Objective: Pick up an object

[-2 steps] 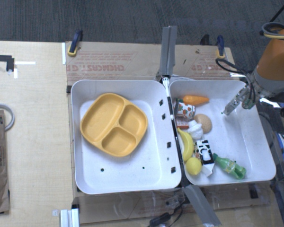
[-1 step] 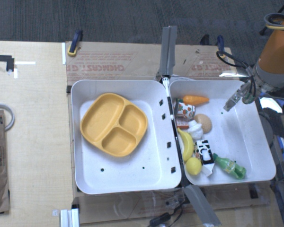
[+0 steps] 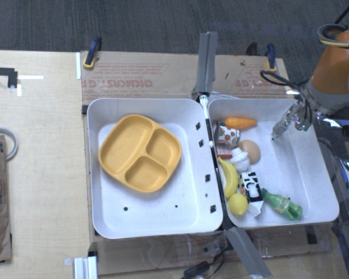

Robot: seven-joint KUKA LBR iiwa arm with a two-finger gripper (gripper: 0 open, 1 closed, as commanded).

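In the camera view, the gripper [image 3: 288, 122] hangs over the right bin [image 3: 302, 173], upper right part; whether its fingers are apart or together cannot be told. Well left of it lie a carrot [image 3: 241, 122], banana [image 3: 228, 176], lemon [image 3: 238, 204] and green bottle [image 3: 283, 204], none touched.

Matt yellow plastic plate [image 3: 139, 153]

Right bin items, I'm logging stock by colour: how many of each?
Orange: 1, carrot
Yellow: 2, banana and lemon
Green: 1, bottle
Tan: 1, round potato-like item
White or mixed print: 3, cup, white lump, black-and-white pack
Total: 8
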